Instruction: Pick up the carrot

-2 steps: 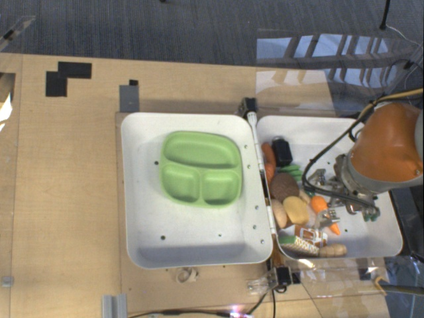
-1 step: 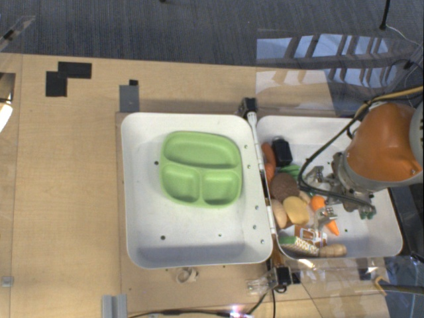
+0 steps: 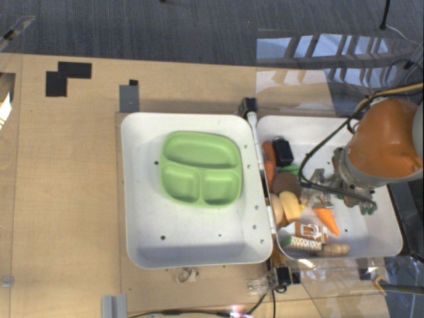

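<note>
The carrot [image 3: 327, 220] is a short orange cone lying in the right bin [image 3: 377, 240], near its front, with the tip pointing toward the front edge. My gripper [image 3: 333, 196] hangs low over the bin, directly above the carrot's thick end, under the grey wrist and orange band [image 3: 387, 139]. The wrist hides the place where the gripper meets the carrot, so I cannot say whether they touch.
Crowded on the right bin's left side are a reddish-orange long item [image 3: 267, 160], a black block [image 3: 283, 151], a brown round item [image 3: 286, 181], a pale yellow piece [image 3: 289, 206], a small printed box [image 3: 308, 234] and a tan root [image 3: 333, 249]. A green divided plate [image 3: 201, 168] lies in the left bin [image 3: 146, 237].
</note>
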You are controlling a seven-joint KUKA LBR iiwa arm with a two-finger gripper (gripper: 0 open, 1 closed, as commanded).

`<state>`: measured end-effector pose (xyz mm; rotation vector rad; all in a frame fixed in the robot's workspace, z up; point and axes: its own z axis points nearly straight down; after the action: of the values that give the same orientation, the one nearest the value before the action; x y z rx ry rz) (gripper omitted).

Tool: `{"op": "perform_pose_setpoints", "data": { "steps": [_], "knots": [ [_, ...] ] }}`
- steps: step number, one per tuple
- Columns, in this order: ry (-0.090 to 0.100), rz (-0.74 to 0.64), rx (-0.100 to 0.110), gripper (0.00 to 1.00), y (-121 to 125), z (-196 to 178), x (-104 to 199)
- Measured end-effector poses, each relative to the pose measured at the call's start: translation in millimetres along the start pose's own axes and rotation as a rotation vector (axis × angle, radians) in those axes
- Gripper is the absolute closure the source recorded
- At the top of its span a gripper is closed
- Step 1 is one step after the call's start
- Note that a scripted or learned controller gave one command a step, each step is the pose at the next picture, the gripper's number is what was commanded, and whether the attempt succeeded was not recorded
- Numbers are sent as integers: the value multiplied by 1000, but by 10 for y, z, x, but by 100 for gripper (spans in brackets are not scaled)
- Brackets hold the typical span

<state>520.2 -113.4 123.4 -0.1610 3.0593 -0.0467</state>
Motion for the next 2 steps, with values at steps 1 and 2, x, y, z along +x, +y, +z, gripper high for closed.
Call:
{"op": "perform_pose_setpoints", "data": {
  "steps": [1,2],
  "knots": [
    [50,-271,-40,100,-349,318,205],
    [47,-272,-37,0,-360,321,199]
  ]
}}
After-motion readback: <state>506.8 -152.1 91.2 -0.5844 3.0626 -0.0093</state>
